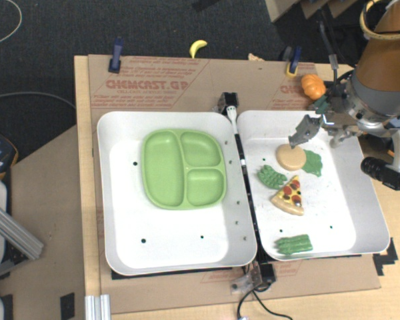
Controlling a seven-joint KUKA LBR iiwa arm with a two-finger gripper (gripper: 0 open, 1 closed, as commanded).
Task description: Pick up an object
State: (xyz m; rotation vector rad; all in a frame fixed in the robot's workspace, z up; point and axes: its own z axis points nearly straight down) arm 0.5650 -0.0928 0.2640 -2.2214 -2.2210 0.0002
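You are looking at the arm [380,65] coming in from the upper right of the frame, cut off by the top and right edges. The gripper [305,133] is hanging over the upper part of the right bin [367,212], just above the tan round cookie [291,157]; from this slant you cannot tell whether it is touching the cookie or how the tool is set.

A dark green leafy piece [313,163] is lying partly under the cookie's right edge. A second green piece [271,177] is sitting just left of the pizza slice [289,196], mid-bin. A green ridged piece [293,245] is lying near the lower rim.

The left bin [120,232] is holding a green divided tray [184,168]. Both bins are resting on a cardboard sheet [153,82] with red lettering, clipped at its top edge. An orange toy fruit [313,86] is sitting on the cardboard, upper right; a yellow piece [197,47] is lying past the top edge on dark carpet [53,39].
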